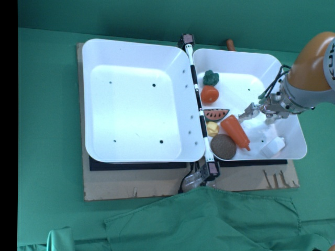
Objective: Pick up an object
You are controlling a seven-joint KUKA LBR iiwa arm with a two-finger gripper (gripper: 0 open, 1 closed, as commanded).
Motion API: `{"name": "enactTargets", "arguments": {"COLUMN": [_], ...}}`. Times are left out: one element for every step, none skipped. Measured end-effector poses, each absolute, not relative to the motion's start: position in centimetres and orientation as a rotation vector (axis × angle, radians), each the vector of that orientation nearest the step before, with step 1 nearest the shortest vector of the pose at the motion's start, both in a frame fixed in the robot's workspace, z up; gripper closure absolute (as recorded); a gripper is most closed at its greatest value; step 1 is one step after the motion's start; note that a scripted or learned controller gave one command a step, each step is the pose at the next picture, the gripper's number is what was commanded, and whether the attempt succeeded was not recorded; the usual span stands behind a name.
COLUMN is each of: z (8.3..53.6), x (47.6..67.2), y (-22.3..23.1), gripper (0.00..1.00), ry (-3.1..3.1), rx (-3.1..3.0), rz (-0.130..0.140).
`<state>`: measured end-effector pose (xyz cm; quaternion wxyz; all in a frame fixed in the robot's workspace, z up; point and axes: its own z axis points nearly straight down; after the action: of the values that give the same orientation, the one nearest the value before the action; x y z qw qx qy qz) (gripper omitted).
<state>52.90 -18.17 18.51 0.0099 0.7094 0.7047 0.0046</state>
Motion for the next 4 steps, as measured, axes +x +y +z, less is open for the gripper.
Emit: {"name": "enactTargets", "arguments": {"z": [18.4, 18.5, 18.5, 18.3], "x": [62.3, 58.0, 51.5, 52.2], "y": [-15.0, -13.3, -13.1, -14.3], "gripper": [0.0, 0.0, 0.0, 0.0], "ry": [2.213, 2.203, 2.2, 2.213], "rx": [2.207, 2.213, 2.212, 2.216], "rz": [0.01, 0.012, 0.017, 0.016]}}
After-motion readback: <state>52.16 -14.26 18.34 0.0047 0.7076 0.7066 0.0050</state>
